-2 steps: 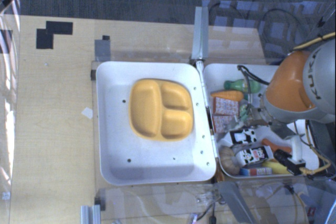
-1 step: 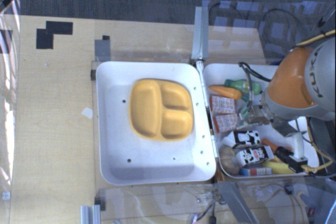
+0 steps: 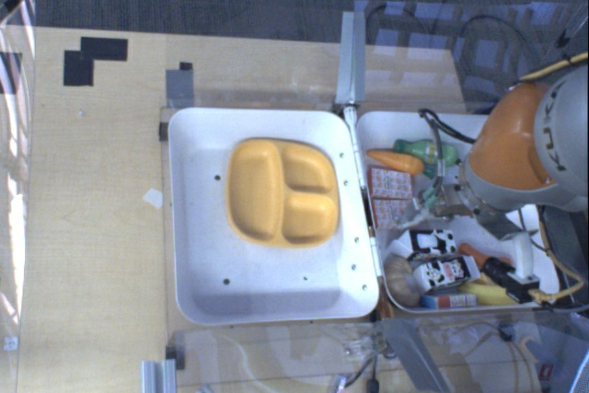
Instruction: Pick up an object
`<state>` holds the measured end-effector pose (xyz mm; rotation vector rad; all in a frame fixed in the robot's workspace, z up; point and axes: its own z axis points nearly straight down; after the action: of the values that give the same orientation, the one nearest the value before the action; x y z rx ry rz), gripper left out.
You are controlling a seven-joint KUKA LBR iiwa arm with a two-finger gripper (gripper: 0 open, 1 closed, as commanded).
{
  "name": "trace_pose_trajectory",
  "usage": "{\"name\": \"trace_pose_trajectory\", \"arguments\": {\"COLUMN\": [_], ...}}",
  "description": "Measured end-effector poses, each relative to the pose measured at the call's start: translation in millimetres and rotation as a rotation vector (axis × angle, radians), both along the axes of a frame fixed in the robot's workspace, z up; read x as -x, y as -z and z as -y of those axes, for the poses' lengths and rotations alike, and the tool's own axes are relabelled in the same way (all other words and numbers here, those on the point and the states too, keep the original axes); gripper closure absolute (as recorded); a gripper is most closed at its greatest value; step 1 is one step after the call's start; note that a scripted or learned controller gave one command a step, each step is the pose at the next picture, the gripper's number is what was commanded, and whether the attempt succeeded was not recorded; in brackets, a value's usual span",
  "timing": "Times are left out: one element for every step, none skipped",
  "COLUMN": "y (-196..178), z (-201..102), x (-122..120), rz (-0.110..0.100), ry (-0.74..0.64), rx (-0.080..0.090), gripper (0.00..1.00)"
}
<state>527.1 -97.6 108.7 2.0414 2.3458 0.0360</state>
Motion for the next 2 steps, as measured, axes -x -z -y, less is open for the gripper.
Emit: {"name": "trace_pose_trajectory", "arguments": {"y": [14,19], "z": [14,21], "x": [-73,-123], "rz": [-0.018,-0.063], "ry": [0.06,0.083], "rx": [-0.004,-0.011], "gripper": [0.0,0.0]}}
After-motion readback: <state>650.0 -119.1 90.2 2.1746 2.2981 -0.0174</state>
